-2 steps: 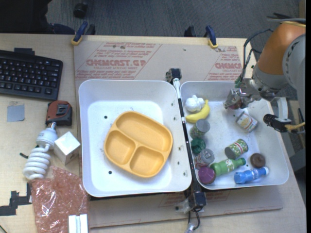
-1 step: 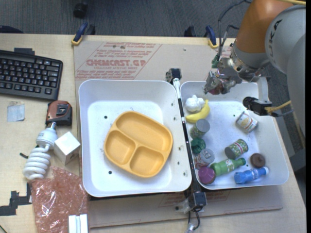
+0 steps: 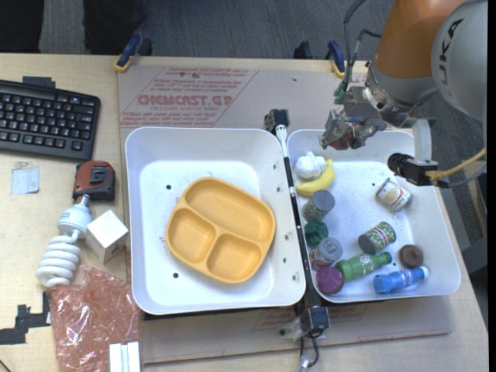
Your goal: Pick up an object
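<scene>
Objects for picking sit in the right bin [image 3: 434,285]. Along its left side, top to bottom: a white lump [image 3: 309,163] touching a banana [image 3: 318,180], then a grey-capped jar [image 3: 318,204], a dark green piece [image 3: 315,232], a grey round lid [image 3: 329,249] and a magenta cap [image 3: 328,279]. A green bottle [image 3: 363,265] lies on its side next to the magenta cap, w/ a blue bottle [image 3: 399,278] just right of it near the front wall. A green can [image 3: 377,237] lies tilted mid-bin, a small brown disc [image 3: 411,255] to its right, and a white-and-tan can [image 3: 393,195] further back toward the right wall.

Gripper [image 3: 346,132] hangs over the back left corner of the right bin, just above the white lump and banana; can't tell how its jaws stand, nor whether anything is between them.

Left bin [image 3: 147,208] holds a yellow divided tray [image 3: 222,229], three compartments, lying flat.

On the bench left of the bins: keyboard [image 3: 46,118], tape measure [image 3: 94,180], spiral bulb [image 3: 63,248], white cube [image 3: 107,235], a bag of pinkish grains [image 3: 89,316].
</scene>
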Robot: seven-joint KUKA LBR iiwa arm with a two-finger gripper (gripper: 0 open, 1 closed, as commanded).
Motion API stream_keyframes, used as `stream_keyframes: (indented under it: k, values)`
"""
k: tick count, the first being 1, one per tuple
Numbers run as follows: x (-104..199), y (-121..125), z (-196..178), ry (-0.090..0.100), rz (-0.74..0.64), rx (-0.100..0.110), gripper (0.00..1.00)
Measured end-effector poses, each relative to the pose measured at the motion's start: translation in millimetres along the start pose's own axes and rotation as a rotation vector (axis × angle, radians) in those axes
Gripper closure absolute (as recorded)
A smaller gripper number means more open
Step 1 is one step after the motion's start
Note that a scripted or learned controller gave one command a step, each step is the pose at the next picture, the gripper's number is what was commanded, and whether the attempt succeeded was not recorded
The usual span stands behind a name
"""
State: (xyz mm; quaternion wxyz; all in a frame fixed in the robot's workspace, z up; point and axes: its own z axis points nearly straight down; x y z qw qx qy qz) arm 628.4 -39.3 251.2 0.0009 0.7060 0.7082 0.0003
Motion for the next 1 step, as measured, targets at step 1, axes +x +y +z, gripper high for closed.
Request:
stream_keyframes:
  k: [1]
  values:
    - [5.2,-45.3,-18.7,0.000,0.004,0.002,1.00]
